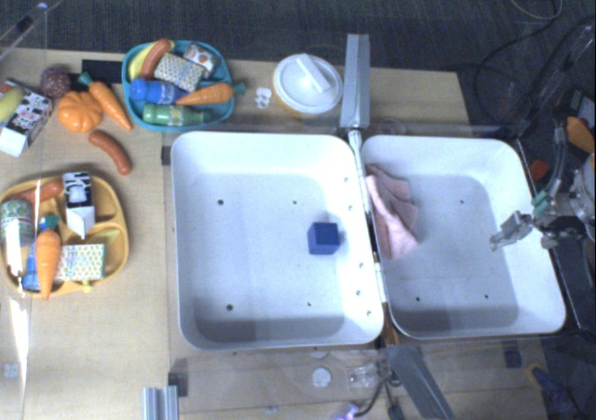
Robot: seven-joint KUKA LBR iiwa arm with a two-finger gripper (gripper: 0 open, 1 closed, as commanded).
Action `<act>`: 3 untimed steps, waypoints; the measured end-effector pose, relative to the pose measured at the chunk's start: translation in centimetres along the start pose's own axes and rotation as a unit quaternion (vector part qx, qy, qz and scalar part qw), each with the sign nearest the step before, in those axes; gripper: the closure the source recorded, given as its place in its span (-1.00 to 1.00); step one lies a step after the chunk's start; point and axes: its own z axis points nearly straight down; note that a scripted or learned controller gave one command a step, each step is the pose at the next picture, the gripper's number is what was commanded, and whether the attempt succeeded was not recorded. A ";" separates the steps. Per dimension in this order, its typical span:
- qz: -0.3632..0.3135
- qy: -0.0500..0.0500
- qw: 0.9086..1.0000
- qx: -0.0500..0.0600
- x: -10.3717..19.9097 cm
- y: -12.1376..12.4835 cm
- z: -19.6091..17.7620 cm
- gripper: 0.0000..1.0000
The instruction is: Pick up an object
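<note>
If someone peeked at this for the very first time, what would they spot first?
Probably the little blue block, sitting alone near the middle of the left white bin. Next, the pink cloth, crumpled against the left wall of the right bin. Then the bright toy food in the blue bowl and yellow tray on the bench's left side.

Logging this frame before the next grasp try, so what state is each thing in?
blue cube: resting on the left bin floor, ungrasped.
pink cloth: crumpled against the right bin left wall.
gripper: at the right bin's right edge, holding nothing.
white lidded container: lid on, behind the bins.
blue bowl: filled with toy food.
yellow tray: loaded with toy food.
</note>
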 end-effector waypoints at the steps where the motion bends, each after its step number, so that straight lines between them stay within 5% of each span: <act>1: -0.084 -0.001 0.996 -0.004 7.7 4.7 13.1 -1.00; 2: -0.162 0.000 0.987 -0.002 8.1 5.2 10.0 -1.00; 3: -0.152 -0.003 0.988 -0.008 9.8 11.8 13.4 -1.00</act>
